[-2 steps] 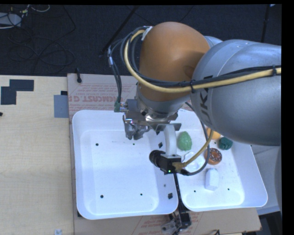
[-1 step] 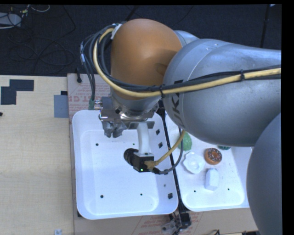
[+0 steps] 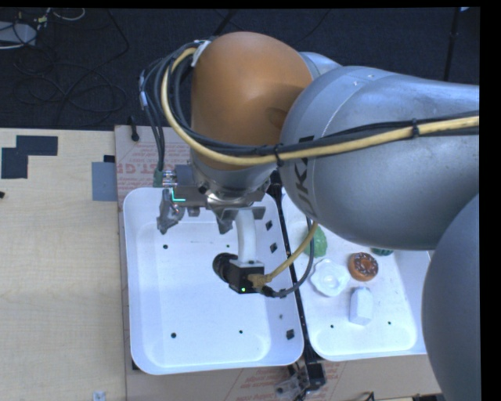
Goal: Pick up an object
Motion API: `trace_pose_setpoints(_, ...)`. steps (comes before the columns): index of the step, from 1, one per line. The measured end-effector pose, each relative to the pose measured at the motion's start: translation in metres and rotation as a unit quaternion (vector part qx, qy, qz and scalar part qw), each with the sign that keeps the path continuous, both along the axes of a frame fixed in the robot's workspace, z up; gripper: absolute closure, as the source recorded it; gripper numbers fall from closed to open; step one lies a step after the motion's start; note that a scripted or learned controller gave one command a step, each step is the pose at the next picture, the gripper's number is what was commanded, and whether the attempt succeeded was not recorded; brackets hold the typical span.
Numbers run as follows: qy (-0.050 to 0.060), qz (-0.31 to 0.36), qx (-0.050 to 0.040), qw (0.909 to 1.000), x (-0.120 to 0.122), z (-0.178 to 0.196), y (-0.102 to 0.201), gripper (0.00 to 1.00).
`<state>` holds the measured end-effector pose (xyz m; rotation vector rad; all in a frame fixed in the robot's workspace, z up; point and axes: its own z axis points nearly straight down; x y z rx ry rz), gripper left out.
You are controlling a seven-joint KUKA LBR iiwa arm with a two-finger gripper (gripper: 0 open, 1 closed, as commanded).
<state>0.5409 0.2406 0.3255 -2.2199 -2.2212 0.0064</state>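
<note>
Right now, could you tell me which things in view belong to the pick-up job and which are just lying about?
Belonging to the job:
- tool, over the left bin
- orange round object, white cup-like object, white block and green object, all in the right bin

Just lying about:
- cables on the dark floor
- grey patches on the bench

robot lab | plywood bench | white bins | loose cables on dark floor

wooden bench, black cables behind
</note>
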Motion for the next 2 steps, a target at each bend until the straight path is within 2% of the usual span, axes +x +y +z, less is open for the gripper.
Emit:
trace_pose_setpoints(1,0.001,0.001,-0.0005,1.0000,0.0003,0.0096,-0.0007,1.00)
trace_pose_setpoints(2,0.002,0.000,-0.0007,1.0000,0.0003,0.0091,-0.0009,0.00)
